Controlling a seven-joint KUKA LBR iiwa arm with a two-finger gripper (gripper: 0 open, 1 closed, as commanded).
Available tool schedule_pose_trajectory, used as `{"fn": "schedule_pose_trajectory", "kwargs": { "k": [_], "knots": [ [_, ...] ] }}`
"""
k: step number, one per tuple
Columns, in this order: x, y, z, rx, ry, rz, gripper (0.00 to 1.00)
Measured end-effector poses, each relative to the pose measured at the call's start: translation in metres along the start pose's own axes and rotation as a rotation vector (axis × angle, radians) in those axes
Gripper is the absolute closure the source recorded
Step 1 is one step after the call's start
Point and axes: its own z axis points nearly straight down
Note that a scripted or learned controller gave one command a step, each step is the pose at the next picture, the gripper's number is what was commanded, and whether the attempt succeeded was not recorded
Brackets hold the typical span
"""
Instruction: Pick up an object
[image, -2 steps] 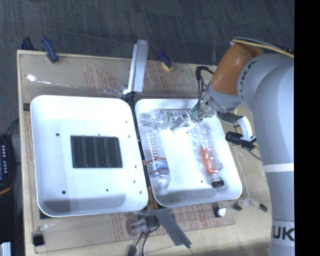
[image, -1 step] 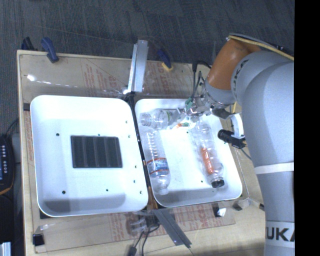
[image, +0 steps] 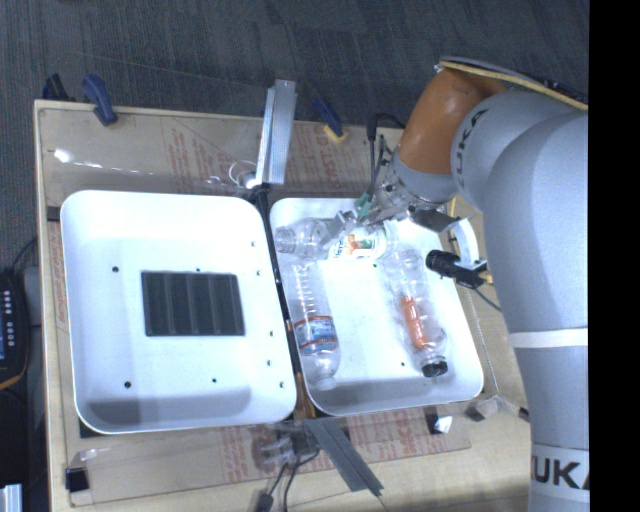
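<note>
"UKA" reads in white on my grey arm base (image: 555, 470) at 5 o'clock; printing on the bottle labels is too small to read. Left bin (image: 90, 250) holds a dark ribbed rectangular panel (image: 192, 303). Right bin (image: 460, 370) holds three clear plastic bottles: one with a blue-and-red label (image: 314, 325) along its 9 o'clock wall, one with an orange label and black cap (image: 416, 320) toward 3 o'clock, one with a green-and-white label (image: 325, 238) across 12 o'clock. My gripper (image: 368, 208) sits at the bin's 12 o'clock edge, just beside the green-and-white-labelled bottle. Jaw state: cannot tell.
</note>
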Motion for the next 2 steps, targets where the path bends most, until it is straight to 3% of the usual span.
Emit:
{"fn": "schedule_pose_trajectory", "kwargs": {
  "k": [1, 2],
  "knots": [
    [-0.024, -0.007, -0.131, 0.001, 0.009, -0.116, 0.00],
    [0.007, 0.001, -0.054, 0.005, 0.014, -0.188, 0.00]
  ]
}}
